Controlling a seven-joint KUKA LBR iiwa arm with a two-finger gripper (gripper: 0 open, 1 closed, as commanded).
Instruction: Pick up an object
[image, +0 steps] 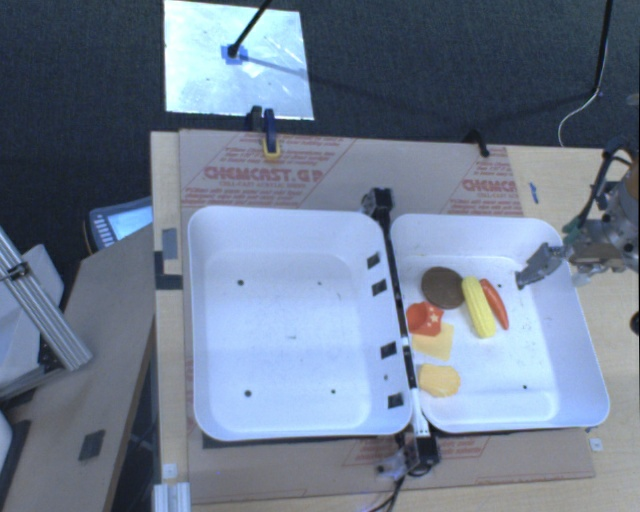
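Dark carpet surrounds a pale wooden bench (170, 200) carrying a printed cardboard sheet (300, 165) and two shallow white plastic bins side by side. Nearest the camera, in the right-hand bin (570, 400), lies one rounded yellow-orange lump (439, 380). Just beyond it sits one flat pale-yellow wedge (434, 343), touching one red pepper-like piece (425, 318). Farther back are one brown round disc (442, 287), one yellow corn cob (478, 306) and one red-orange chilli shape (495, 303), the last two lying against each other. That makes six toy foods in all. The left-hand bin (215, 300) shows bare white floor. Above the right bin's far right rim, the grey two-finger gripper (540, 264) reaches in; I cannot tell how it is set, and nothing is seen in it.
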